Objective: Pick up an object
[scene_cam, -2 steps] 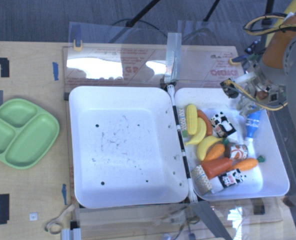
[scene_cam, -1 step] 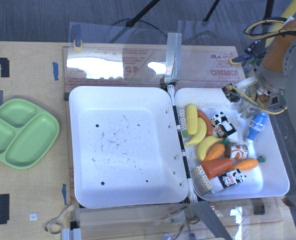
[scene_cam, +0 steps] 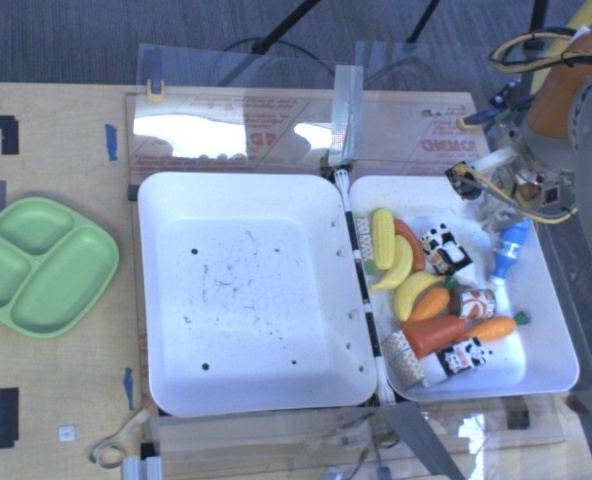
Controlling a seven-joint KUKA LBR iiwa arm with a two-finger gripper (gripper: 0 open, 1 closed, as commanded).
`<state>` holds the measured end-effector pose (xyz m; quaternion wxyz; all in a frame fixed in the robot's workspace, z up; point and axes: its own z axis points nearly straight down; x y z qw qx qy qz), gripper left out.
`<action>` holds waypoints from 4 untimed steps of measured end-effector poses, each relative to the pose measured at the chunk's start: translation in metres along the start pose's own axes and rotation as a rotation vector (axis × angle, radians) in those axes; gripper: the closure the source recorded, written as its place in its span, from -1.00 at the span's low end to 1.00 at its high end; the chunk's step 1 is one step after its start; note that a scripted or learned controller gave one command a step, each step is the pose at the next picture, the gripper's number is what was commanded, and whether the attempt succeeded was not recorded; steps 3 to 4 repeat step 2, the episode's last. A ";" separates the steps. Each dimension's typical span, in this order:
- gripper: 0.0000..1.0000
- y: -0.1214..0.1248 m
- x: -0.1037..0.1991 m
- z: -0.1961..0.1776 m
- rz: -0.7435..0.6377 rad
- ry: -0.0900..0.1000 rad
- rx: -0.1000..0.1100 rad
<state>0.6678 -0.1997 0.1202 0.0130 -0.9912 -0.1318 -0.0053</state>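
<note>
Lying lengthwise up-down in the right bin (scene_cam: 551,363), banana (scene_cam: 383,236); gripper (scene_cam: 496,193) grip state indiscernible.

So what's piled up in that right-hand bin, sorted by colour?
Yellow banana-like pieces: 3
Orange carrot-like pieces: 3
Black-and-white cow-patterned toys: 2
Blue-and-white bottle: 1
Total I can make out: 9; some overlap, so others may hide.

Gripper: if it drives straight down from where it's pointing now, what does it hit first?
Probably the blue-and-white plastic bottle lying near the far right edge of the right white bin, just below the gripper. Depth is unclear from this slanted view, so it might meet bare bin floor beside it.
</note>
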 end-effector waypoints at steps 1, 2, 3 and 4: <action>1.00 -0.001 0.001 -0.010 -0.001 0.001 0.000; 1.00 -0.001 0.002 -0.021 -0.001 0.003 0.001; 1.00 -0.001 0.002 -0.021 -0.001 0.003 0.001; 1.00 -0.001 0.002 -0.021 -0.001 0.003 0.001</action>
